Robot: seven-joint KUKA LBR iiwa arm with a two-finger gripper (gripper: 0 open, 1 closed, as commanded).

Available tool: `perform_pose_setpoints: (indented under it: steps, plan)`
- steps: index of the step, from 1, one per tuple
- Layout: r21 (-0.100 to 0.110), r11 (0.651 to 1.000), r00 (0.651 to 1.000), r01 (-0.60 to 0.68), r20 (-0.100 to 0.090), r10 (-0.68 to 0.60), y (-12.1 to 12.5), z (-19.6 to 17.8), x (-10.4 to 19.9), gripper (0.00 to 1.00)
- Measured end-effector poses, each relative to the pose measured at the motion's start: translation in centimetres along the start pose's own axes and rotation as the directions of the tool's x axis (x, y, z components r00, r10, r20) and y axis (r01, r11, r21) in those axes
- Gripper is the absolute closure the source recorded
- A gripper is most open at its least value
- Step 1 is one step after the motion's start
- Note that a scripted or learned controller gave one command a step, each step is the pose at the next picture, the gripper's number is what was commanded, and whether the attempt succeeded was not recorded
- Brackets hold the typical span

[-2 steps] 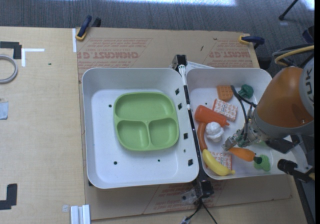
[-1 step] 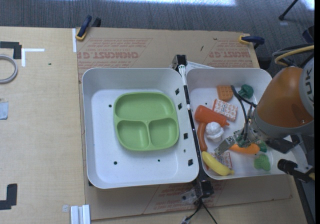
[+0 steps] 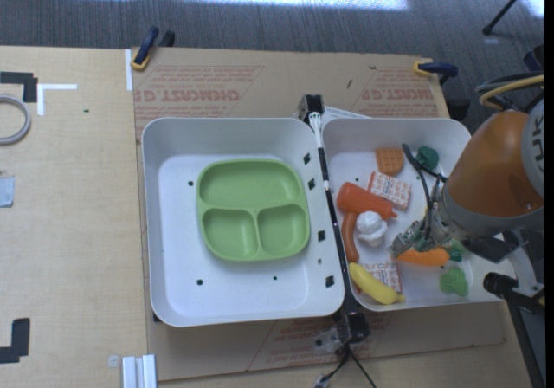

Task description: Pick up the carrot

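carrot in right bin, touching gripper, grip state unclear

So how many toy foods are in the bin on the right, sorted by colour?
Orange: 4, a carrot, a long piece, a thin piece, a waffle
Green: 2
Yellow: 1, banana
White: 1
Red-and-white: 2
Total: 10

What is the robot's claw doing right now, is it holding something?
Gripper: down at the small orange carrot in the right white bin; open or shut cannot be told.
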State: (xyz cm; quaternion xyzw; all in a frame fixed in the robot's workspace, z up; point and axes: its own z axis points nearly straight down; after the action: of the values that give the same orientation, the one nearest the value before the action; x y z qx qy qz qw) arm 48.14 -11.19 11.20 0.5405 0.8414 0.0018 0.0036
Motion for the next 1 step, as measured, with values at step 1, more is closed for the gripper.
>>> perform_pose_setpoints:
  steps: [1]
  plan:
    - [0.000, 1.000, 1.000, 0.001, 0.000, -0.001, 0.00, 0.00, 0.00, 0.00]
